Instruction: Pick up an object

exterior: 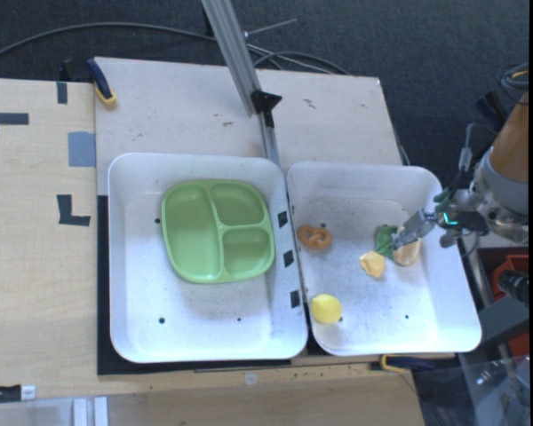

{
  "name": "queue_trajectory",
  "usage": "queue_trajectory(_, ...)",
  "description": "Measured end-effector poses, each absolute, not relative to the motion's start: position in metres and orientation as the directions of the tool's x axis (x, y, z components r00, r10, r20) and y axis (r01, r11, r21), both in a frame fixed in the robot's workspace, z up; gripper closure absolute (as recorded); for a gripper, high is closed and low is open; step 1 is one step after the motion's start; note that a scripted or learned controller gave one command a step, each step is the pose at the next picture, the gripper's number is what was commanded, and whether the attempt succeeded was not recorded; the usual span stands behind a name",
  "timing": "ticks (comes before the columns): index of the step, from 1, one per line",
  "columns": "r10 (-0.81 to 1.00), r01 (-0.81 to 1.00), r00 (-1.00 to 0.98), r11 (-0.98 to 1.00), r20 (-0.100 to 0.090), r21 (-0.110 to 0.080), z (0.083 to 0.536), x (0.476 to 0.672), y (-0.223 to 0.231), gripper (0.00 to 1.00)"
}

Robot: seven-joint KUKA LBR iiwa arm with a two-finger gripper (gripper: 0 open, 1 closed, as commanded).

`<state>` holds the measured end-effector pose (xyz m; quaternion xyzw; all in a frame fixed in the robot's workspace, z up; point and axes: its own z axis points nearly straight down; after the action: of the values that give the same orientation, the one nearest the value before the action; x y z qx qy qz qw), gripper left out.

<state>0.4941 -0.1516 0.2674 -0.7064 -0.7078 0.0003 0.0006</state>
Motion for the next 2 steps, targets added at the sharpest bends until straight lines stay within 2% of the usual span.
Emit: queue_trajectory(2,1.0,1.0,-0.002,0.002,0.001,-0.006,0.169,0.502,-0.153,0.0)
